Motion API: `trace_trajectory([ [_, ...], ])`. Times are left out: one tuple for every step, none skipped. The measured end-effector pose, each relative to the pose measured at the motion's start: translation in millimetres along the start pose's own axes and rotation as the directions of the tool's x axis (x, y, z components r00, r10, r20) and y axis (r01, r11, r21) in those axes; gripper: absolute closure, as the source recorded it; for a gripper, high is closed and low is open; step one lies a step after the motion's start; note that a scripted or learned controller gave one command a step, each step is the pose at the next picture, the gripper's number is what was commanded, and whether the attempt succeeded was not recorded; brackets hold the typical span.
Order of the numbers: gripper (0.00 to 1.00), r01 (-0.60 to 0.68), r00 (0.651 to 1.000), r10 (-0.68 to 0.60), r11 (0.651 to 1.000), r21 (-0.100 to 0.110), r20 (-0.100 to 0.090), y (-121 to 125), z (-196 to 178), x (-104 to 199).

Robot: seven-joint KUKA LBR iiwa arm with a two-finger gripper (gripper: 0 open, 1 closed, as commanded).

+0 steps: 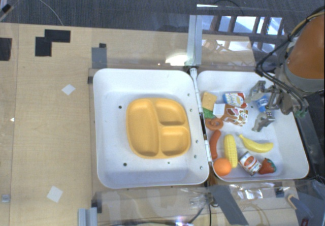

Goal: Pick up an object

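End effector (265, 105) low in right bin (297, 136), fingers seemingly spread, nothing pinched. Banana (256, 144) just below it, snack packet (236, 114) just left, blue item (261, 102) under it, hard to identify. Risk: closing between crowded toys, nudging them aside, lifting empty.

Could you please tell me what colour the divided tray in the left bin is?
The divided tray is yellow-orange, seen plainly in the camera view.

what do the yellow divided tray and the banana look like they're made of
Divided tray: probably moulded plastic, matte yellow, with smooth rounded compartments of even colour. Banana: likely a plastic toy, uniformly yellow and slightly glossy, though real fruit can't be ruled out.
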State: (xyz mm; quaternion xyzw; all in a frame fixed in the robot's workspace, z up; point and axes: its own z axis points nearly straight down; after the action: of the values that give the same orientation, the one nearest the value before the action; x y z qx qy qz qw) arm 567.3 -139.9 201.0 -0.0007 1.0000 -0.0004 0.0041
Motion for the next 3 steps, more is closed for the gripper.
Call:
trace_trajectory([
  [0.00,-0.122,0.993,0.122,0.993,0.000,-0.009,-67.5,106.4,24.0],
  [0.00,0.040,0.999,-0.040,0.999,0.002,0.006,-36.5,111.9,-27.7],
  [0.00,-0.137,0.991,0.137,0.991,0.001,0.004,-65.6,73.0,-22.8],
])
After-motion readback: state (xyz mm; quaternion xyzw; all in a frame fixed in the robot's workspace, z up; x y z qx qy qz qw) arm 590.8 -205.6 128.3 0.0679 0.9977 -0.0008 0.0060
